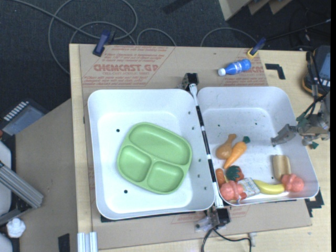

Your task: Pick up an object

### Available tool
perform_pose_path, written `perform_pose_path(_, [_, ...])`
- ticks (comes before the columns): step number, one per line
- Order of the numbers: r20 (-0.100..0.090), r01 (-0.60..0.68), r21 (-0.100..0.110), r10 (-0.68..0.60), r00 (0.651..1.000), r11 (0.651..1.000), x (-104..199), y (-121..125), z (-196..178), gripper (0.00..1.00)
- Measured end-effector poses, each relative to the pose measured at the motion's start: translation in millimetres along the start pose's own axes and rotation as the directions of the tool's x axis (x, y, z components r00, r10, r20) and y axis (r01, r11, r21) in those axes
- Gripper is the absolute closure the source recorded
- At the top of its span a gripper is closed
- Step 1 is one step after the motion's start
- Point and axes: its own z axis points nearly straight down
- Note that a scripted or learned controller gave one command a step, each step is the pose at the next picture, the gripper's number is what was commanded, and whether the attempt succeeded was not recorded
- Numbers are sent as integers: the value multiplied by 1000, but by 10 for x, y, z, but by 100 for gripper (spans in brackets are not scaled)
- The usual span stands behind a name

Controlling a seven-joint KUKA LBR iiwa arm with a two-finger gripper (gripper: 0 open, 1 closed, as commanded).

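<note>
two shallow white bins side by side on a tan bench: left bin point(105, 109) holding a green sectioned plate point(153, 157), right bin point(247, 101) holding the small objects. gripper point(286, 134) at the right bin's right wall, reaching in from the right, low over the bin floor; spread of its pincer impossible to tell, nothing seen between its tips. clustered toward the right bin's near side: chicken drumstick point(227, 147) touching an orange carrot point(235, 154); red-and-green piece point(234, 173); pink piece point(231, 191) at the near left corner; yellow banana point(270, 188); tan roll point(280, 166) just beside the gripper's near side; pink-red lump point(293, 182) by the right wall. blue bottle point(235, 67) lying on the bench beyond the right bin.
</note>
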Motion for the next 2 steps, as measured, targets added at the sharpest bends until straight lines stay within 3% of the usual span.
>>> perform_pose_path(1, [-1, 2, 2, -2, 1000, 1000, 933, -26, 872, 0])
perform_pose_path(2, [-1, -1, 2, 1, 1000, 1000, 1122, -297, 1164, 0])
